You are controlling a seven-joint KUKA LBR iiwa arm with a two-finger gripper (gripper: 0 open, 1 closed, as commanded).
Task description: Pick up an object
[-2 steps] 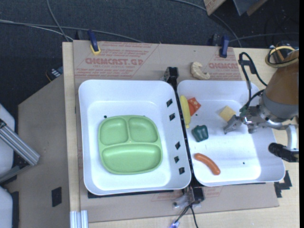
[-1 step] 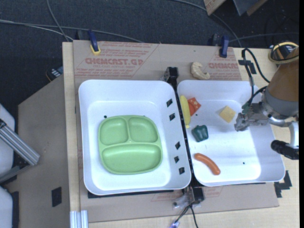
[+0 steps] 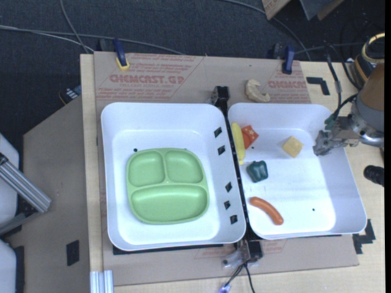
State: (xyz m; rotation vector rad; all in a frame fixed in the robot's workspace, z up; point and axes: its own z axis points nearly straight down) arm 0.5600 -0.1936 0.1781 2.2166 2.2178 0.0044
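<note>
A small yellow block lies in the right white bin, near its back right corner. Just beside it, at the bin's right edge, hangs the gripper; whether it is open or closed, I cannot tell. A green divided plate sits in the left white bin.

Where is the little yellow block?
The yellow block sits in the right bin, near its back. The red piece is to its left and the tool is just to its right.
</note>
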